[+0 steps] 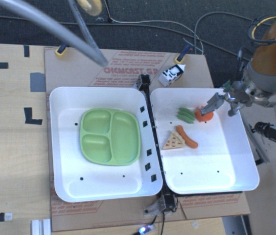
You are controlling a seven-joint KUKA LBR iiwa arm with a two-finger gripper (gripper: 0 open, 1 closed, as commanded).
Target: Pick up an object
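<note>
Where the pincer (pixel 210 106) reaches in, a red-orange toy (pixel 205 115) lies just beneath.

In the right bin (pixel 236 146), a red-orange piece (pixel 205 115) lies beside a green vegetable (pixel 186 114), above a sausage (pixel 187 136) and waffle wedge (pixel 173 142).

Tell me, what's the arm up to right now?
Gripper low in right bin, at the red piece. Grasp unconfirmed. Green piece just beside it; sausage and wedge lie apart. Green plate in left bin.
</note>
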